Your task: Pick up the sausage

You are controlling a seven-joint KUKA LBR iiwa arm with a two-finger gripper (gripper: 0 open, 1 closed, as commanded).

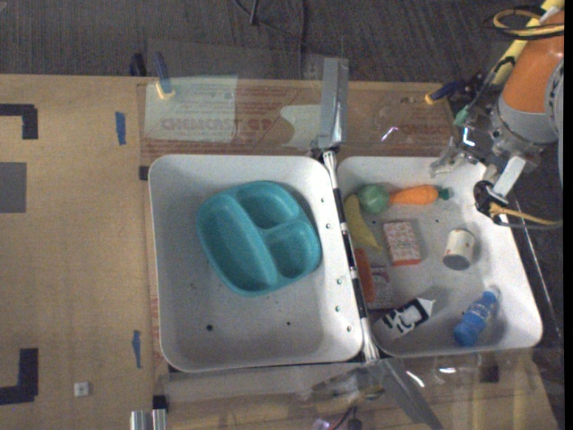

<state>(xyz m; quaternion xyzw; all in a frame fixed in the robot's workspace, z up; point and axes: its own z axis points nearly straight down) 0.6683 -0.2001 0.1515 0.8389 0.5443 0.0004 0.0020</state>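
Tan bench [72,267] — two white bins [170,330] side by side on it.

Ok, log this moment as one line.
task: pick up sausage | gripper: above right bin's far edge | sausage: at bin's left wall, untouched | status: not grasped
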